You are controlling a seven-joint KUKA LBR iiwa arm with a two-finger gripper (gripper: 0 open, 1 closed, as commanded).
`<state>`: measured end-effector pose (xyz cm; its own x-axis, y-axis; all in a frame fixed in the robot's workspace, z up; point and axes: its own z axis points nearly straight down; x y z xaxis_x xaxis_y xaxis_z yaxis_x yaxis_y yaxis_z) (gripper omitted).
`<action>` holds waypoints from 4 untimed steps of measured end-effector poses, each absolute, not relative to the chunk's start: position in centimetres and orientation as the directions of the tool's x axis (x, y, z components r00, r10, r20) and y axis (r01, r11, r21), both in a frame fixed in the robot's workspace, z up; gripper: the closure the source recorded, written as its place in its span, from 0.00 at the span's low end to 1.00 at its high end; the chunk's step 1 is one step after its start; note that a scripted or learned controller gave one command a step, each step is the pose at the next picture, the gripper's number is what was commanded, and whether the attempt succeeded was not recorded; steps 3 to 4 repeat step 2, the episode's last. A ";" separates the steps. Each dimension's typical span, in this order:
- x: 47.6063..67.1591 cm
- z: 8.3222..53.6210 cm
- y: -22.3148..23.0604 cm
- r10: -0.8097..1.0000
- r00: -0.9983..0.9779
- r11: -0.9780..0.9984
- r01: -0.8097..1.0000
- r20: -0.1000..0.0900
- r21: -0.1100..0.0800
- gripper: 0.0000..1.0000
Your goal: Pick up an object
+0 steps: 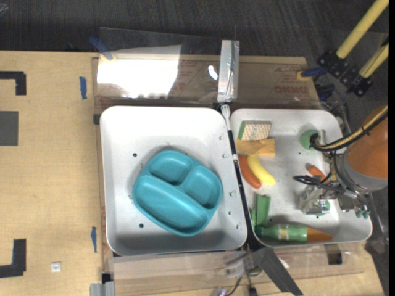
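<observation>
Toward four o'clock in the right bin [281, 117], the gripper [316, 201] hangs low; whether its fingers are parted cannot be told. At its nine o'clock lies a banana [261, 171], a green bottle [284, 232] at seven.

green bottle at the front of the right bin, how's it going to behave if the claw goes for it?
The green bottle lies on its side and looks round, so it probably rolls if nudged. Its surface looks smooth, perhaps slippery. It sits near the right bin's front wall, so a push likely pins it there.
</observation>
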<state>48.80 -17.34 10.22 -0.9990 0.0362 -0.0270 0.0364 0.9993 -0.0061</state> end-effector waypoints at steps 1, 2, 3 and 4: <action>48.8 10.2 -17.3 0.036 -0.999 0.999 0.036 -0.026 -0.005 0.00; 50.7 8.9 -17.0 0.041 -0.999 0.999 0.041 -0.009 -0.002 0.00; 50.7 8.9 -17.0 0.041 -0.999 0.999 0.041 -0.009 -0.002 0.00; 50.7 8.9 -17.0 0.041 -0.999 0.999 0.041 -0.009 -0.002 0.00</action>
